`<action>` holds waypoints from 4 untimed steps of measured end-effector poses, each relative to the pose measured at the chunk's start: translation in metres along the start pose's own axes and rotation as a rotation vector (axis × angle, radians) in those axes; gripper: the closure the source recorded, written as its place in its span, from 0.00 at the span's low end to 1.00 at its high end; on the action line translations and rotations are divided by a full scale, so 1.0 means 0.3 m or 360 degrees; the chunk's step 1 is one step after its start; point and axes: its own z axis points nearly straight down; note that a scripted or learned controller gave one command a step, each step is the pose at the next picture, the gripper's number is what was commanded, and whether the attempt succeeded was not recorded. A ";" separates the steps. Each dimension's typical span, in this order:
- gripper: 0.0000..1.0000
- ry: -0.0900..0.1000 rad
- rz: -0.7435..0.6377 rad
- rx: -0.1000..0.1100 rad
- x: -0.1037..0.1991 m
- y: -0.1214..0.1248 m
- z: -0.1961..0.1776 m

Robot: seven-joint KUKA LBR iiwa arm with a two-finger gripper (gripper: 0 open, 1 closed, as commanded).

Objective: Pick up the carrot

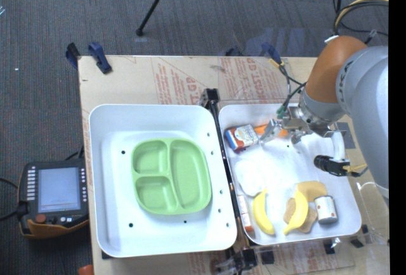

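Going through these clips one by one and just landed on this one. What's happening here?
A grey robot arm reaches in from the right over the right bin, its hand low near the bin's back edge. Just by the hand are an orange-and-white carton and a bit of orange that may be the carrot. I can't tell whether anything is gripped. Nearer the front lie two bananas, a small can and something tan. The left bin holds a green divided plate.
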 end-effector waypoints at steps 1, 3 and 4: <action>0.00 0.0000 0.0239 -0.0003 -0.069 0.004 -0.003; 0.00 0.0003 0.0744 0.0017 -0.127 -0.006 0.006; 0.00 0.0001 0.1073 0.0031 -0.119 -0.015 0.012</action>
